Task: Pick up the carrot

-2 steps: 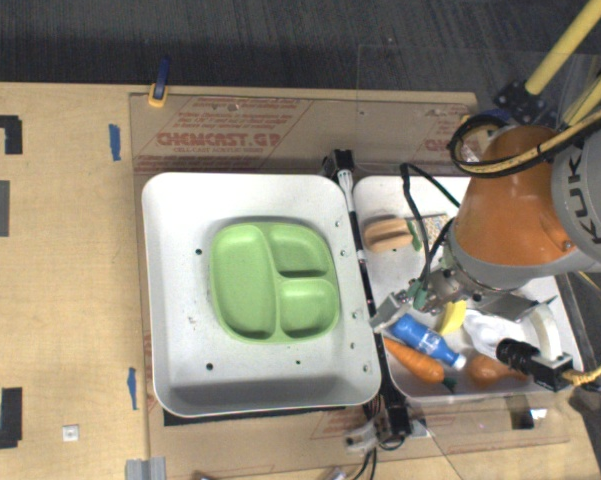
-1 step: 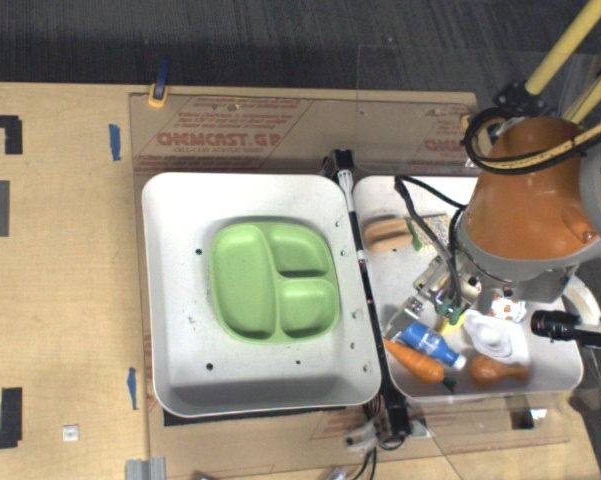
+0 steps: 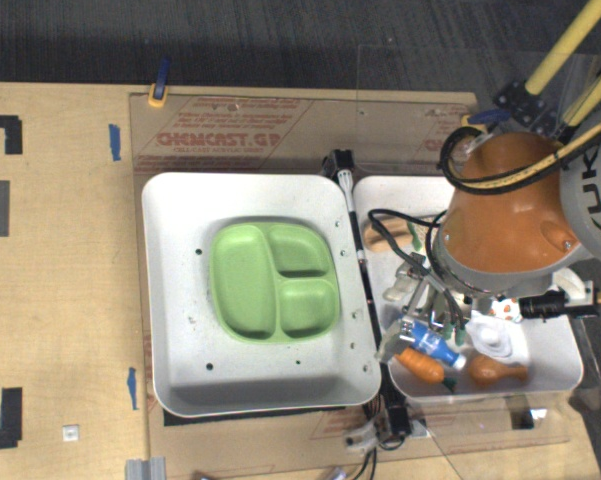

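The carrot [image 3: 421, 366], a short orange piece, lies near the front left corner of the right bin [image 3: 570, 368]. A blue-and-white item [image 3: 437, 349] rests against its upper side. My gripper [image 3: 426, 311] hangs over the left half of the right bin, just behind the carrot and slightly above it. The orange wrist band [image 3: 505, 208] hides much of that bin's middle. I see nothing held in the gripper.
The left bin [image 3: 170, 268] holds a green divided plate [image 3: 275, 280]. In the right bin a brown rounded item [image 3: 497, 372] and a white item [image 3: 497, 339] lie to the right of the carrot, and a pale item [image 3: 390, 234] lies at the back. Cables loop around the wrist.
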Motion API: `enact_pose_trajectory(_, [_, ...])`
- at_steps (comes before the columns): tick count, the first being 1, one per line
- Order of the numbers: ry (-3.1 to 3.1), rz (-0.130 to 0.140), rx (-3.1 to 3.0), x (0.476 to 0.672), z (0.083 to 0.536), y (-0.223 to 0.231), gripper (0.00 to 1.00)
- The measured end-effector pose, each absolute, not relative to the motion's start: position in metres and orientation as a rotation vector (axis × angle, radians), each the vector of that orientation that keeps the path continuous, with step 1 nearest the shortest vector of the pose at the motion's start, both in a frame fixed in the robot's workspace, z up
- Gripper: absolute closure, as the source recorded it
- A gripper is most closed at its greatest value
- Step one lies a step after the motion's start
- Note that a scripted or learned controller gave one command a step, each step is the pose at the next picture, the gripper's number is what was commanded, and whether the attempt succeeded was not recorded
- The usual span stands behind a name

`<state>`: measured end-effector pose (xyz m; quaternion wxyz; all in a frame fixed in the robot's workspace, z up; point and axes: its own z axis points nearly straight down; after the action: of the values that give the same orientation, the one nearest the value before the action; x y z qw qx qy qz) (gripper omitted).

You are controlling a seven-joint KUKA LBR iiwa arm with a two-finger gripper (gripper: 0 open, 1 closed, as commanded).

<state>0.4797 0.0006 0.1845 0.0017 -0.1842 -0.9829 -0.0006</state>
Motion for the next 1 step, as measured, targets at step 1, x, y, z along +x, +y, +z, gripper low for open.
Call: enact_pose_trajectory(1, [-3.088,0.002,-0.615,0.4808,0.1851,-0.0862,0.0])
